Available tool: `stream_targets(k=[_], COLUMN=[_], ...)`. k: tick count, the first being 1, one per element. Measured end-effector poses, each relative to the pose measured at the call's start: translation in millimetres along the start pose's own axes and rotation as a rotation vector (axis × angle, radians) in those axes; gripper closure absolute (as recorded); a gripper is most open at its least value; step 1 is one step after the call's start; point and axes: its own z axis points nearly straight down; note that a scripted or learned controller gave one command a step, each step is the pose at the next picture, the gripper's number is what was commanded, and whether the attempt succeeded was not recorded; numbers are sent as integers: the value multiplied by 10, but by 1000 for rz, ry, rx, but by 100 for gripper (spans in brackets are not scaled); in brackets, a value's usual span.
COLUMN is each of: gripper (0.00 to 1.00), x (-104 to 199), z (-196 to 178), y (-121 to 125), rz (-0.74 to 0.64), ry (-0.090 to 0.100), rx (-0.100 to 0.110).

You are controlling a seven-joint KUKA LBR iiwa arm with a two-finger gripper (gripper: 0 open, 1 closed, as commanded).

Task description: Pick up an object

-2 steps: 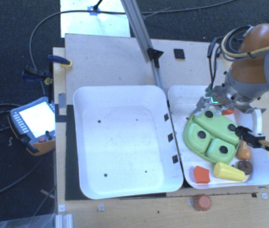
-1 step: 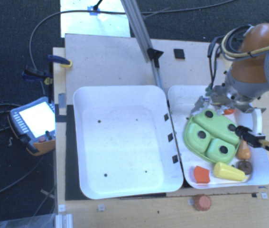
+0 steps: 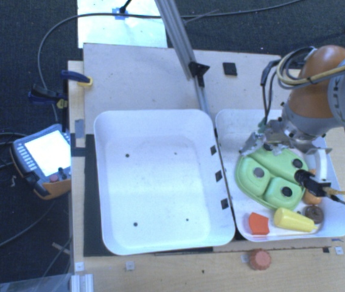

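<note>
The grey arm (image 3: 336,96) reaches over the right shallow white bin (image 3: 227,126), above a large green plastic toy (image 3: 269,178), an orange block (image 3: 258,223) and a yellow cylinder (image 3: 293,219).

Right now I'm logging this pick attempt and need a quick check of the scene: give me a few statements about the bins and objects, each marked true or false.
1. The green object lies in the right bin. True.
2. The yellow object lies in the left bin. False: it lies in the right bin, near its front edge.
3. An orange-red block sits beside the yellow object. True.
4. The arm hangs over the left bin. False: it reaches over the right bin, above the green object.
5. A small round reddish object rests on the bench outside the bins. True.
</note>
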Motion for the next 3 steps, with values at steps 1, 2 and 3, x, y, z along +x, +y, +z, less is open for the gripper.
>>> stream_targets(k=[1,2,3], gripper=[0,0,100], x=[-30,-61,-74], z=[518,575,438], y=[118,195,221], rz=[0,2,3], ry=[-6,-7,-10], rx=[-15,-24,-34])
